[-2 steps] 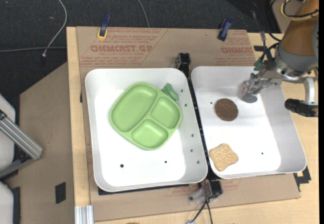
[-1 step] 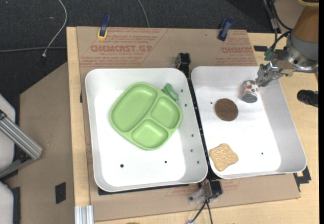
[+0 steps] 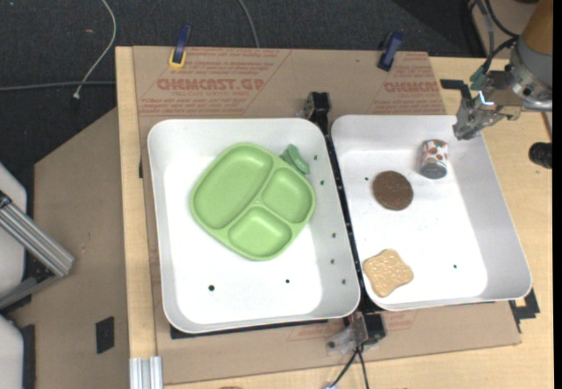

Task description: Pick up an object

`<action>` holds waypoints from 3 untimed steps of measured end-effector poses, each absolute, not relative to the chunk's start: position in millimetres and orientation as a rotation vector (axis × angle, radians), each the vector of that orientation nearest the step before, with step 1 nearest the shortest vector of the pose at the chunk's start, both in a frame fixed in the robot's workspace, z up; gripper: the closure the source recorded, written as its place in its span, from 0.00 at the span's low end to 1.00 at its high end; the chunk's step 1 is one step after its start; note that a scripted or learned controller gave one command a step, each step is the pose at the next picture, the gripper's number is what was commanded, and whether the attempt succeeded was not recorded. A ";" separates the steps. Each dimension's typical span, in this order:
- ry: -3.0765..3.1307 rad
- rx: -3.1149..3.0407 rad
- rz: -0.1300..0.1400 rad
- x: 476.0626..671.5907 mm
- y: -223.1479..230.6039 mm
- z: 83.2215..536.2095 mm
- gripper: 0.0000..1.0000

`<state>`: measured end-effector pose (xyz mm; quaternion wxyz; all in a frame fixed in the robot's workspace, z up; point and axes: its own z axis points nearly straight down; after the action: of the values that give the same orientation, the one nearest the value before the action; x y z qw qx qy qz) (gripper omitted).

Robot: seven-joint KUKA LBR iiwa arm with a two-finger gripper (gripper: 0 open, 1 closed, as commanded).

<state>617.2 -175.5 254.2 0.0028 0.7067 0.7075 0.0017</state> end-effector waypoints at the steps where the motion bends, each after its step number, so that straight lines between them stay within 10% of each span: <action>1: 2.229 2.218 0.000 618.9 -112.5 249.1 1.00; 3: 2.231 2.216 0.001 619.7 1.1 236.6 1.00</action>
<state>619.7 1.1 236.6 -0.0015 0.7047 0.7095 0.0004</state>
